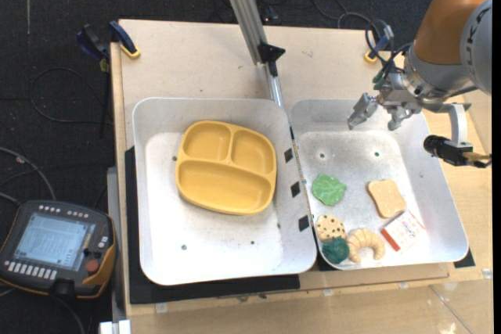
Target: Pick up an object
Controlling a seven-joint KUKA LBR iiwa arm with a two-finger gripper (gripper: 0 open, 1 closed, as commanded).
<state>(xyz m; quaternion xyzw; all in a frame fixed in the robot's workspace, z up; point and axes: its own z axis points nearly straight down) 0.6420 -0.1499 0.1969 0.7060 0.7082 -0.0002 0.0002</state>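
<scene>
Right, camera view from above the bench [196, 43], and the arm [450, 27] comes in from three o'clock with its end effector [381, 112] hanging over the back rim of the right bin [438, 192], up around the bin's twelve o'clock. Its two fingers stand apart, a fairly wide stance, and nothing sits between them.

Down at the bin's six o'clock is the whole cluster of candidates. A green leafy piece [329, 188] lies nearest the middle, toward nine o'clock. At three o'clock from it rests a slice of toast [387, 198]. Below that, a small red-and-white packet [402, 231] at the bin's five o'clock. A croissant [367, 243] sits just beside the packet, with a cookie [329, 227] and a dark green lump [336, 249] touching or nearly touching at its nine o'clock side.

Over in the left bin [156, 246], a yellow divided plate [227, 167] sits near the centre, on its own.

My call: the toast looks like the cleanest pick. It seems light and stiff, lies flat, and stands apart from its neighbours, so pinch it across its narrow width. The leafy piece looks thin and floppy, likely to slip out. The croissant is curved and crowded, so fingers could nudge the cookie.
</scene>
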